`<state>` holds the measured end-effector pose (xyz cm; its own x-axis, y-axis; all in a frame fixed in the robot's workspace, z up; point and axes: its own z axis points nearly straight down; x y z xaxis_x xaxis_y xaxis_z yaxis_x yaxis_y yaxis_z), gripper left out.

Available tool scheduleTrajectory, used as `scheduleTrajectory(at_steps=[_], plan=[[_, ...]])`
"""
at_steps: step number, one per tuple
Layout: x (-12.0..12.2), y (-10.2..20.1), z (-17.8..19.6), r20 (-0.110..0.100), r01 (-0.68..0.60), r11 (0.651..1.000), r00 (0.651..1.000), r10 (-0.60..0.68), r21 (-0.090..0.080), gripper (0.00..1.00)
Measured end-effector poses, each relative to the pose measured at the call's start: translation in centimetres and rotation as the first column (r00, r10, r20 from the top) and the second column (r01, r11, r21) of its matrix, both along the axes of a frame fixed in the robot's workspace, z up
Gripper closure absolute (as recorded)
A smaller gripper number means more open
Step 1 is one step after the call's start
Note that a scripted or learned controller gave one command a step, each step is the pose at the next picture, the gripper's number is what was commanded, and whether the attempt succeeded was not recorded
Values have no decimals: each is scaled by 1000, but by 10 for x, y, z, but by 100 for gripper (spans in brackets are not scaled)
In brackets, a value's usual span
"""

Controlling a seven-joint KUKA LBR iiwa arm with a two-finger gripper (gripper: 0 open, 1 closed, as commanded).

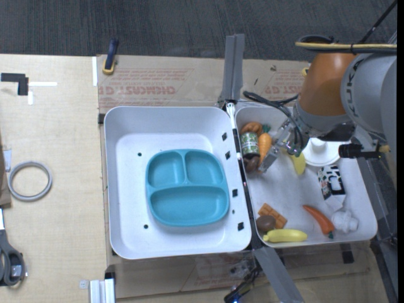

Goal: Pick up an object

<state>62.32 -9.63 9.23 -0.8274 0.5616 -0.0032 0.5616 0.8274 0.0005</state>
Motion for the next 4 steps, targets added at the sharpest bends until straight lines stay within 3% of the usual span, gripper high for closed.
scheduleTrajectory(at_steps=[1,2,3,4], plan=[[-56,4,0,-2,39,999,999,-39,0,0],[19,0,0,-2,93,996,996,-93,-1,0],[0,-64,1,0,317,948,948,-317,1,0],[1,-64,11,3,314,949,949,-314,-1,100]])
